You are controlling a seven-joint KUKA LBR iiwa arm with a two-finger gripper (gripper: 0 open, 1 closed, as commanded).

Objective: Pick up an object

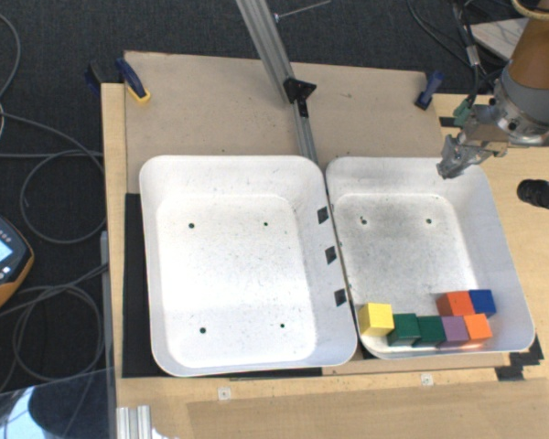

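Gripper above the right bin's far corner

We see the gripper point(451, 166) over the far right corner of the right bin point(494, 236); we cannot tell its jaw state. Coloured blocks point(430, 320) sit clustered along the bin's near edge, well apart

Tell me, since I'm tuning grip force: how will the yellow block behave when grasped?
The yellow block looks rigid and flat-faced, so probably stable, unlikely to roll. It touches the green block by the bin's rim, so finger room seems tight.
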